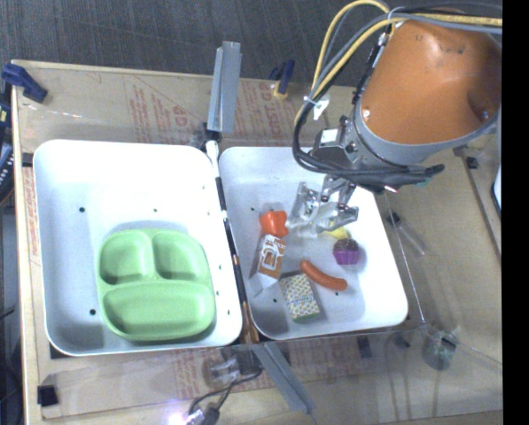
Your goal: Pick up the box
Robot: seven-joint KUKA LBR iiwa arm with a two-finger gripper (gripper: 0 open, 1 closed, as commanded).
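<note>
Tool (324, 209) hangs low over the right bin (384, 304), grip unclear; box (300, 297) lies just below-left, untouched, w/ room around it.

From my feed I can't make out the end effector (322, 209) clearly — its fingers blur into a tangle of metal over the right bin (384, 304), so their spacing is beyond me. The arm (428, 78) is cut off by the frame's top and right edges and hides the bin's far right corner. Just beside the end effector, a yellow item (338, 233) is mostly covered. The box (300, 297) carries a pattern too small to read.
</note>
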